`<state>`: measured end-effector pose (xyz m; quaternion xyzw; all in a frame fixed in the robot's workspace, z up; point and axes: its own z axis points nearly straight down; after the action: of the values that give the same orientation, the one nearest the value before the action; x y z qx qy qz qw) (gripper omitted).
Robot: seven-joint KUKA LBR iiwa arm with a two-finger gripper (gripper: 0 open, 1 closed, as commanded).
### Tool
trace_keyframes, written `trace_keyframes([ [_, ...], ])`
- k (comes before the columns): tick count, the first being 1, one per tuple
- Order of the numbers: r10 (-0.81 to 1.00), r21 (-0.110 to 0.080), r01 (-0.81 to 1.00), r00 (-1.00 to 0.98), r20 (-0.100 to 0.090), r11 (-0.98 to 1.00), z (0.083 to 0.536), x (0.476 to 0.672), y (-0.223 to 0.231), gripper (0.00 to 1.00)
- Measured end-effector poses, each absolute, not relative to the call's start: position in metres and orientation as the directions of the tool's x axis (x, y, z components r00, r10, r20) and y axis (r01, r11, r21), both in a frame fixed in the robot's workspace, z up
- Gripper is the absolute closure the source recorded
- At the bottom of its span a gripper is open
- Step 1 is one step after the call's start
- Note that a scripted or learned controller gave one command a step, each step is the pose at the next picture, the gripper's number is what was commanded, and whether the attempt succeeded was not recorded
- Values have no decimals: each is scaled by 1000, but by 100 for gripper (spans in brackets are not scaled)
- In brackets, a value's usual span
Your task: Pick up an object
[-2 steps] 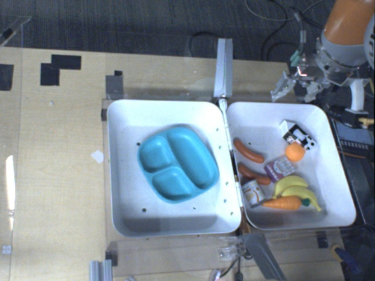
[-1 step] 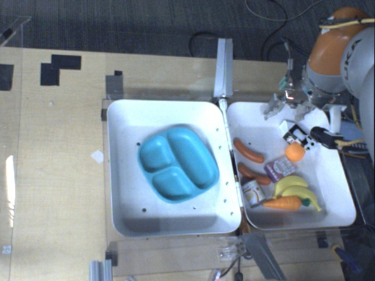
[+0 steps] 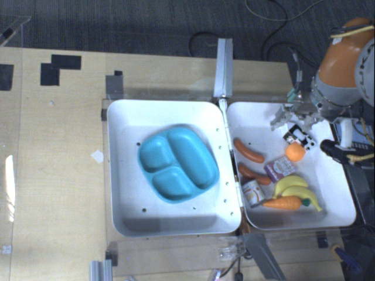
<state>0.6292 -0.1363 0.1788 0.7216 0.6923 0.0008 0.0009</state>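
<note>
My gripper (image 3: 295, 129) hangs over the back right part of the right bin (image 3: 337, 215), below the grey and orange arm. An orange ball (image 3: 295, 152) lies just in front of it, apart from it. Further forward are a purple packet (image 3: 280, 168), a yellow banana bunch (image 3: 297, 187) and a carrot (image 3: 282, 203). Two reddish sausages (image 3: 249, 151) (image 3: 253, 172) lie along the bin's left side, with a small white can (image 3: 252, 192) near the front. Nothing shows held in the gripper.
The left bin (image 3: 123, 209) holds a blue divided plate (image 3: 178, 163). A metal divider post (image 3: 222, 69) stands at the back between the bins. Cables lie behind the bench at the top right.
</note>
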Motion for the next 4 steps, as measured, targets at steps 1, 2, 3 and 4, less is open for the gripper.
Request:
trace_keyframes([
  [1,998,7,998,59,0,-59,104,597,-154,0],
  [2,998,6,998,58,2,-58,112,598,-155,100],
  [3,998,6,998,58,2,-58,112,598,-155,0],
  [4,998,8,998,58,1,-58,87,623,-175,0],
])
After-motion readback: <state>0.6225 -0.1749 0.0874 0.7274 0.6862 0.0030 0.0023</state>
